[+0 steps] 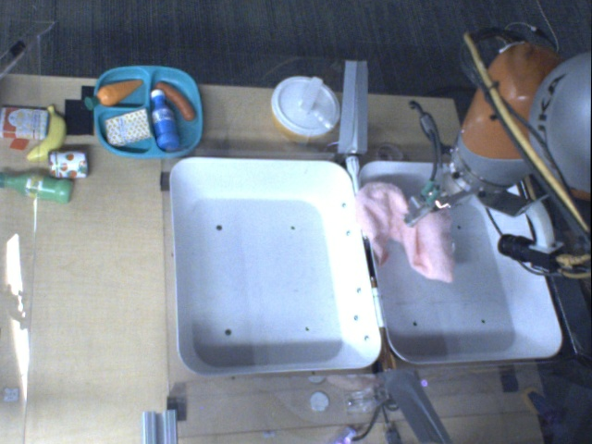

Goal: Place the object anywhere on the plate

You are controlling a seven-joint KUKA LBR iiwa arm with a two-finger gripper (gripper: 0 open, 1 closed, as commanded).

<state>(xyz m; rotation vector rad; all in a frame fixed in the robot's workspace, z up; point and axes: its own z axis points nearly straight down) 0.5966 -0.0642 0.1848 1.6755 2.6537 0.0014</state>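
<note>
Cloth: we see a soft pink crumpled fabric cloth [407, 229] lying in the right shallow white bin [481, 331], its left part draped up against the wall shared with the left shallow white bin [268, 257].
Arm: the grey KUKA arm with the orange band [504, 109] reaches in from the right and hangs over the right bin's upper part.
End effector: the two-finger gripper [433, 200] sits at the cloth's upper right edge; whether it pinches the fabric we cannot tell.
Plate: we find no plain plate in either bin; the nearest candidates are a teal divided plastic tray holding toy food [190, 109] and a round white-and-yellow lidded dish [305, 107], both on the bench beyond the bins.
Step in hand: we judge this the grasp stage, with the cloth not yet lifted.
Next move: we judge it calls for a firm pinch on a fold, a clean lift over the bin wall, then a carry to the plate.
</note>
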